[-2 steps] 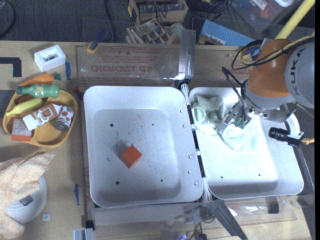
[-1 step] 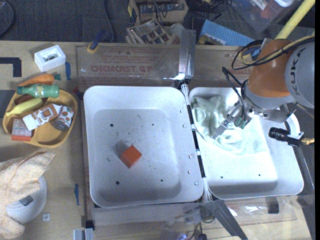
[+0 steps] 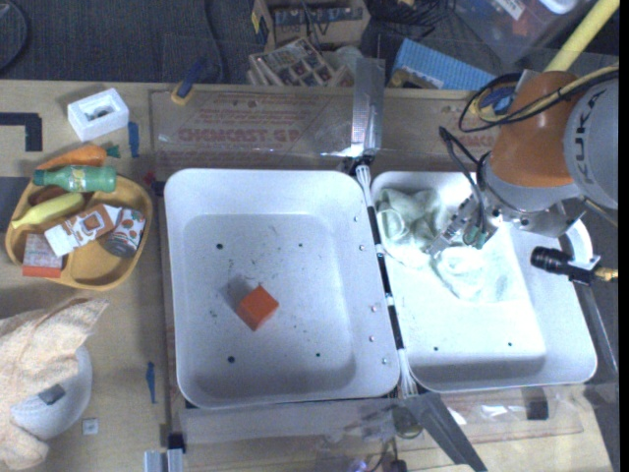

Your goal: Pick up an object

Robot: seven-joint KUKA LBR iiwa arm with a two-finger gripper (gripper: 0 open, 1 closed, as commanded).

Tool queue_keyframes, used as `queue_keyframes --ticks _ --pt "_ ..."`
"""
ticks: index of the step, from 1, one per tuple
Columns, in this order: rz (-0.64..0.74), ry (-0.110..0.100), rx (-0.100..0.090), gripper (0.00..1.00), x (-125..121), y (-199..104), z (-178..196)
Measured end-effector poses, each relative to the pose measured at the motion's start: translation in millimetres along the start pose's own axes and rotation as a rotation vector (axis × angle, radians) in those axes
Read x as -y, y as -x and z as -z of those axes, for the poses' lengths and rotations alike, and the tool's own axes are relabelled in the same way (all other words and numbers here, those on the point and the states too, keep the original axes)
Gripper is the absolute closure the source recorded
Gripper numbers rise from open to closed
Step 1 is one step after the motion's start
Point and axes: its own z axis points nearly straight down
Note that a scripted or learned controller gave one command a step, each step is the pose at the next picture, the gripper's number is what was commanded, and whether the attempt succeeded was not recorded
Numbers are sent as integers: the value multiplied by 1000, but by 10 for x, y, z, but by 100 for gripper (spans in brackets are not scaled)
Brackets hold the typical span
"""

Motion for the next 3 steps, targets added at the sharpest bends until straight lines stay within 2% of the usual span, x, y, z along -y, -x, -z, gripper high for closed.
queue_keyframes --ticks 1,2,3 --pt "145 -8 -5 100 -226 -65 872" --pt "145 -7 -5 0 -226 -64 875" --pt "2 -7 -4 0 -120 -7 -148"
